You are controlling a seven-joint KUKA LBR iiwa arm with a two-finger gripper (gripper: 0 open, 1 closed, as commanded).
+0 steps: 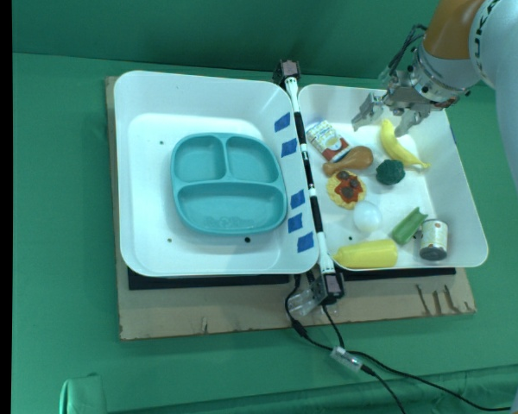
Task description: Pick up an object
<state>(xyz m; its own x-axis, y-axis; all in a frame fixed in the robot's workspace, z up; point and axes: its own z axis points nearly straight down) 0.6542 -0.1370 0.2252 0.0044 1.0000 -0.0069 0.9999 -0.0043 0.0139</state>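
The gripper (386, 116) hangs over the far part of the right bin (463, 198), its two fingers (366, 113) spread apart with nothing between them. It appears to be above the bin floor rather than down among the items, though the slanted view makes its height hard to judge. The arm (501, 33) comes in from the right, its orange band just above the wrist.

Nearest to the fingers is a banana (399, 146), lying just below and slightly right of the gripper, its upper end close to the right fingertip. A little further on lie a small carton (327, 138) on the left, a drumstick (349, 159) and a piece of broccoli (390, 172). Nearer the front of the bin are a slice of pizza (346, 188), a white egg (368, 216), a green stick-shaped vegetable (407, 225), a can (432, 239) and a yellow corn cob (367, 253). The left bin (147, 110) holds a teal divided plate (228, 184).

The step in hand looks like the approach: no item has been grasped. The banana seems the likeliest target. The next move would call for centring the open fingers across its narrow width, descending until they straddle it, then closing. The broccoli sits close to the banana's lower part, so a grasp nearer its upper end seems safer.
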